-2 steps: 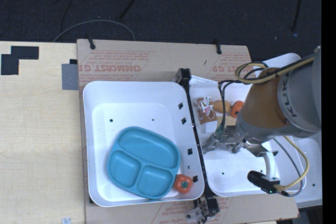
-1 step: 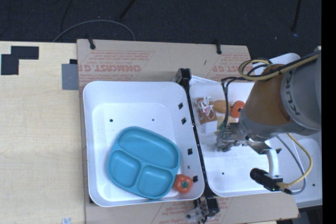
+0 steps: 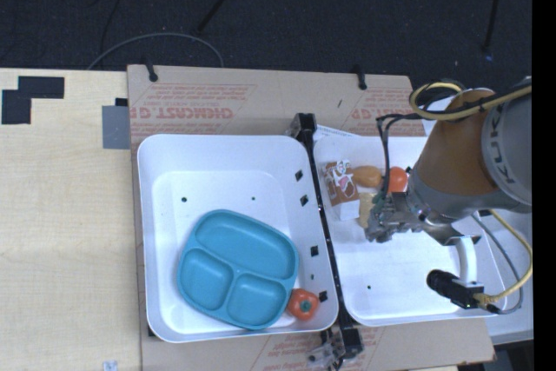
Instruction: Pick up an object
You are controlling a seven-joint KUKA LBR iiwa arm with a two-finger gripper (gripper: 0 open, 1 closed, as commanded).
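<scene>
My gripper [image 3: 377,226] reaches down into the right bin [image 3: 382,291], at its upper middle, under the grey and orange arm. Just left of it lies a clear packet with a red and brown print [image 3: 340,181]. A tan, bun-like object [image 3: 367,176] and a small orange-red ball [image 3: 397,180] sit right above the gripper, partly covered by the wrist. In the left bin [image 3: 165,178] a blue sectioned plate [image 3: 236,268] lies flat, with a small red tomato-like fruit [image 3: 302,305] at its lower right corner.
A black divider [image 3: 317,213] runs between the two bins. Brown cardboard [image 3: 261,100] lies under both bins. The pale wooden bench [image 3: 61,230] extends to the left. Black cables trail over the dark floor at the top.
</scene>
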